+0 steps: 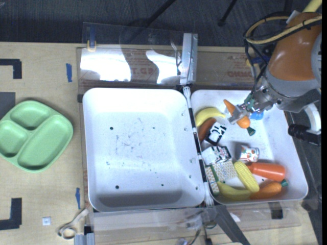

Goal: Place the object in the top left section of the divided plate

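Observation:
The green divided plate (34,135) lies on the bench left of both bins, with nothing in its three sections; its top left section (26,113) is a small hollow. My gripper (248,111) hangs low over the back of the right bin (296,167), far from the plate. Right at its tip sits a small orange toy (244,121) with a green end, and a small carrot piece (229,106) lies just to its left. Whether the orange toy is held is hidden by the wrist.
The right bin also holds a banana (206,115), a corn cob (244,174), a large carrot (266,170), a small can (249,153) and printed cartons (218,132). The left bin (138,147) sits between arm and plate. A clear panel (133,55) stands behind it.

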